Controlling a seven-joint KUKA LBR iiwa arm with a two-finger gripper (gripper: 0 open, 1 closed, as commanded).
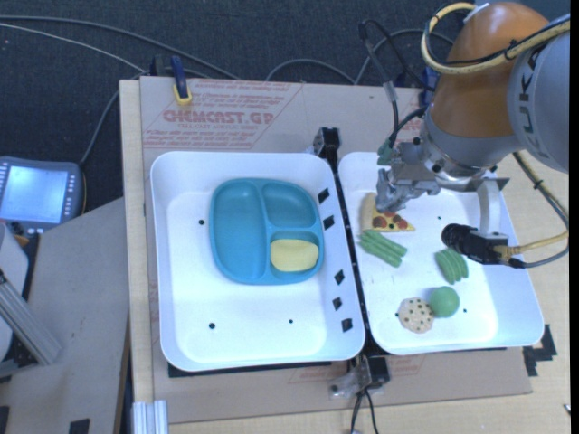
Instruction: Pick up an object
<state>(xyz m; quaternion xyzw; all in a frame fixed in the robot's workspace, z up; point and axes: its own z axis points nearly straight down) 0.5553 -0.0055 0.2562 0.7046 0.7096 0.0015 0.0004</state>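
Observation:
In the right bin [507, 319] my gripper [391, 199] hangs low over a toy pizza slice [387, 221] at the bin's upper left; its tips are right at the slice's top. A green bean pod [382, 247] lies just below the slice. Farther right sits a small green leafy piece [450, 265]. Near the bin's front lie a round green ball [444, 300] and a speckled cookie [415, 316], side by side. The left bin [181, 333] holds a blue divided plate [237, 233] with a yellow piece [295, 255] in its lower right compartment.
A black cylinder with a yellow cable [475, 241] juts into the right bin from the right. Black clips [336, 269] line the seam between the bins. Cables trail across the dark floor behind the bench.

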